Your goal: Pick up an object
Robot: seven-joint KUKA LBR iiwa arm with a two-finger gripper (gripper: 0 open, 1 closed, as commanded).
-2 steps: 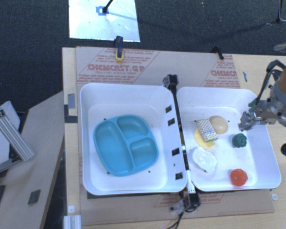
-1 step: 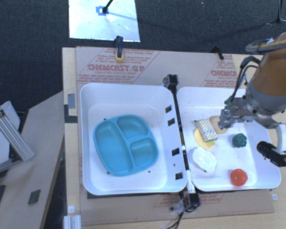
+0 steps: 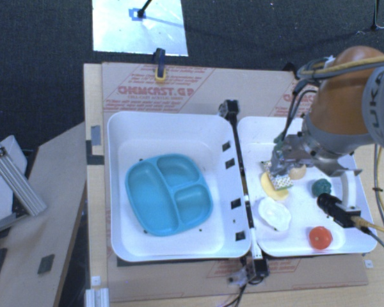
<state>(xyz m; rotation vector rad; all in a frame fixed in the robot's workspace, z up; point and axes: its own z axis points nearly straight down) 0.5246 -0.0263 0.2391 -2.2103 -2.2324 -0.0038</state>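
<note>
Right bin: claw at centre, finger state indiscernible, over yellow piece. White object at 6 o'clock, red ball at 5, teal ball at 3.

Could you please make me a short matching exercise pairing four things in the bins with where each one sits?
Things:
1. blue divided plate
2. red ball
3. white object
4. teal object

Places:
A. front right of the right bin
B. beside the divider, front of the right bin
C. middle of the left bin
D. right bin, behind the red ball

Pairs: 1-C, 2-A, 3-B, 4-D
</note>
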